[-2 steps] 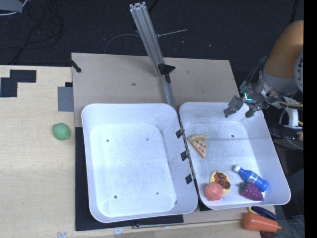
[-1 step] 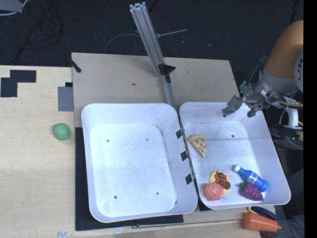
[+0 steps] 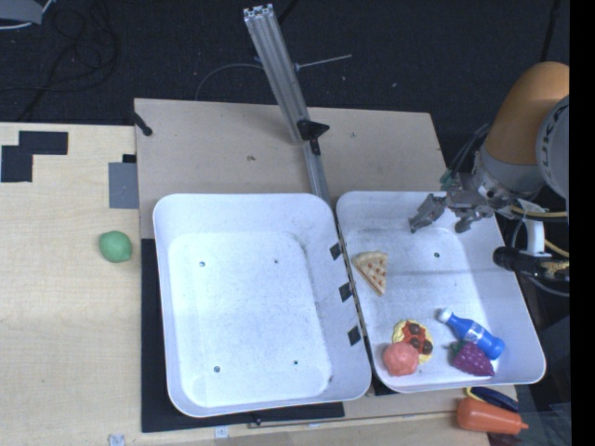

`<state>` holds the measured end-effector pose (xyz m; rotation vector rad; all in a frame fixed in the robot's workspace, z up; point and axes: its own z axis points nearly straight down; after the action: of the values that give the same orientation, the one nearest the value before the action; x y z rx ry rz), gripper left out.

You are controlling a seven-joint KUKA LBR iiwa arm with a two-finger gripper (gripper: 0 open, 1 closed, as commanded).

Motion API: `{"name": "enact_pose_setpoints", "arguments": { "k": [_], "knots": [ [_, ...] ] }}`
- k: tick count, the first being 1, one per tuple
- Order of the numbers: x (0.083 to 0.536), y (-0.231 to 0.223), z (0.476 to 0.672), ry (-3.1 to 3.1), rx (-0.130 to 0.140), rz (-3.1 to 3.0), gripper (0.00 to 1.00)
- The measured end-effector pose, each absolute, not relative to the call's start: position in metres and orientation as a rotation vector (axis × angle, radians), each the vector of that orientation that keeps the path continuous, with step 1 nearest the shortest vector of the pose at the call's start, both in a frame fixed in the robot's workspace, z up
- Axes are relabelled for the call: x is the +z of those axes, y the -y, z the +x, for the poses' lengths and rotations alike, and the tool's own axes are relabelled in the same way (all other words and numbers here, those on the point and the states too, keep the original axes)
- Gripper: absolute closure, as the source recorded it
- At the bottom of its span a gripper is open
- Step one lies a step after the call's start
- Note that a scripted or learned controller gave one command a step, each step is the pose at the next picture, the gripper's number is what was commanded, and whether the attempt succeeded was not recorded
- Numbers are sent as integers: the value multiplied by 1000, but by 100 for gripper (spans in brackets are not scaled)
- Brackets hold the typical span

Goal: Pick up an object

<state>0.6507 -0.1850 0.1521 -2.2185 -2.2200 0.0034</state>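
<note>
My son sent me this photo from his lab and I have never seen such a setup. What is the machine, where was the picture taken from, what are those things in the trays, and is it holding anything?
It is one robot arm, grey with an orange band, reaching in from the right. The camera is fixed above the bench, looking down at a slant. The arm ends in a two-finger gripper, which hovers over the far part of the right bin; nothing is between its fingers. That bin holds toy food: a pizza slice, a blue bottle, purple grapes, a red fruit and a small yellow and red piece. The left bin sits beside it. A green ball lies on the bench at left, and an orange carrot-like toy lies outside the bins at front.
</note>
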Motion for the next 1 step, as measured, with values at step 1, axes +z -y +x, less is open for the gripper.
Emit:
{"name": "enact_pose_setpoints", "arguments": {
  "k": [1],
  "knots": [
    [102, 190, 658, 2220, 4, -2218, 0]
  ]
}}
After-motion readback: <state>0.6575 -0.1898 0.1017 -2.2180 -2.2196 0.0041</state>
